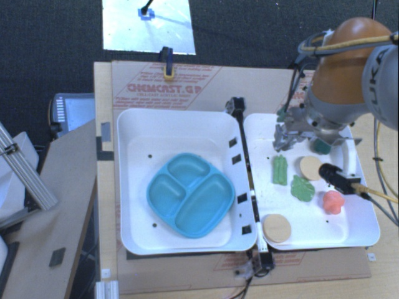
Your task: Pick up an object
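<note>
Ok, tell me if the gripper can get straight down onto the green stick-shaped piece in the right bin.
Probably yes. The gripper hangs just above the green stick, which lies flat with bare bin floor around it; the leafy green piece sits apart to its right.

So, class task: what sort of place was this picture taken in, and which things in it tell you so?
Probably a robotics lab test bench. A grey and orange robot arm reaches over two white bins, one holding a blue divided plate, the other small toy food pieces.
</note>
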You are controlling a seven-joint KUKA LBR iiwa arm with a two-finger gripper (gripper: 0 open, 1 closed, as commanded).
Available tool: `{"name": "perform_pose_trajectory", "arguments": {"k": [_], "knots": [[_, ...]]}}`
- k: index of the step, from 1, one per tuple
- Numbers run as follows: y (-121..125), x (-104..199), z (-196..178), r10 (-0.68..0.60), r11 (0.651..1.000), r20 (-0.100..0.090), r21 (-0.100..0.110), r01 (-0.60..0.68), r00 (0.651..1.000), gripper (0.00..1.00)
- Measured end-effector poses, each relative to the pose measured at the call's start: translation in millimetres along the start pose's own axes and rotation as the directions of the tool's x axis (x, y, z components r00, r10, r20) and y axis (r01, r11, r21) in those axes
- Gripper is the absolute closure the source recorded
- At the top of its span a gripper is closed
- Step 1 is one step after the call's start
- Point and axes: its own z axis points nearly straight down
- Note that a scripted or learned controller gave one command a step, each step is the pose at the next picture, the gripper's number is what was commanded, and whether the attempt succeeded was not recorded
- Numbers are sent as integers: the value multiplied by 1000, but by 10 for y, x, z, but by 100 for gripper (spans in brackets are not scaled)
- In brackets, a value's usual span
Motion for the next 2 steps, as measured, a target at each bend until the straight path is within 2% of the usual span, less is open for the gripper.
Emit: {"name": "perform_pose_trajectory", "arguments": {"k": [1, 2], "knots": [[-251, 461, 184, 0, 1000, 0, 2, 0, 1000, 100], [-372, 878, 211, 0, 1000, 0, 1, 0, 1000, 100]]}}
